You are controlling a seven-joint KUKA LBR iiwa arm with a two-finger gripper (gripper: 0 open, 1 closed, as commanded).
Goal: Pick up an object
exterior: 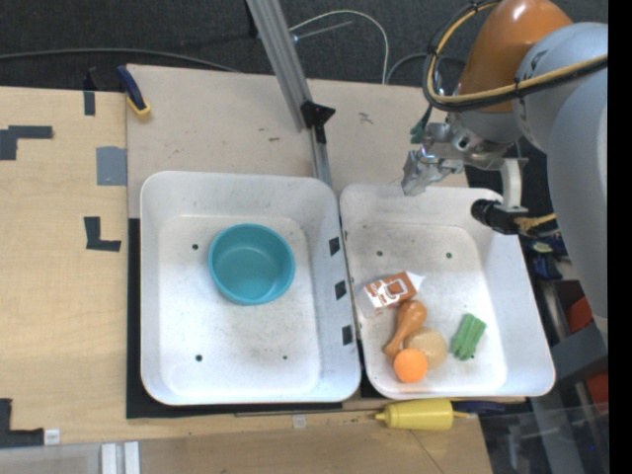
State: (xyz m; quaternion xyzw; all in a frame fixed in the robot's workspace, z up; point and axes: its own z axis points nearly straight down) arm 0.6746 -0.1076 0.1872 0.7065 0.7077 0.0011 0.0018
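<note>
Two white bins sit side by side, and the pickable things crowd the near end of the right bin [513, 265], toward five o'clock in the camera view. Just outside its near rim, at six o'clock, lies a yellow bottle [419, 415] on its side. Inside, nearest the rim, an orange ball [410, 365] touches a pale round piece [431, 346] and the thick end of a toy drumstick [405, 326]. A green block [468, 335] lies just beside them, toward the bin's right wall. A little farther in is a small red-and-white packet [389, 289], lying flat and touching the drumstick's top.

Judging by looks, these are light toy foods. The ball is round and probably slick, likely to roll out of a pinch, and its neighbours leave little finger room. The green block seems the better choice: stiff, narrow, standing apart, best taken across its short width. The packet lies too flat to get under easily.

The left bin [158, 265] holds a teal bowl [252, 263], upright, near nine o'clock.

Farthest off, around one o'clock, the gripper [423, 174] hangs over the right bin's far rim, well apart from the cluster. I cannot tell how it is set; nothing appears to be in it.
</note>
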